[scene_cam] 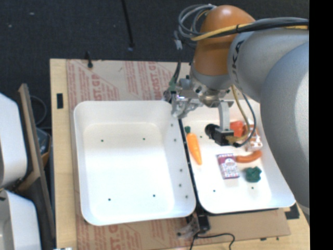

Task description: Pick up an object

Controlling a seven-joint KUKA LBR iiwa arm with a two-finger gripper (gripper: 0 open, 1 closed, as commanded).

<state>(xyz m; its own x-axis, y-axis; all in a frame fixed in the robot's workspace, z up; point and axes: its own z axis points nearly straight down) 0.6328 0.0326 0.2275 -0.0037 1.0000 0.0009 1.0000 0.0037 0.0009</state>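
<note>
Arm reaches over right bin. Left bin beside it. Gripper sits at right bin's far-left corner; grip state can't tell. Carrot lies nr divider, purple card + green bit further right.

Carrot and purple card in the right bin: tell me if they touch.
Apart. The camera view shows bare white bin floor between the carrot and the purple card, which lies to its right.

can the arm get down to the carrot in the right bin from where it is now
Probably yes. The carrot lies uncovered by the right bin's left wall, apart from the purple card, and the gripper hangs just above it.
</note>
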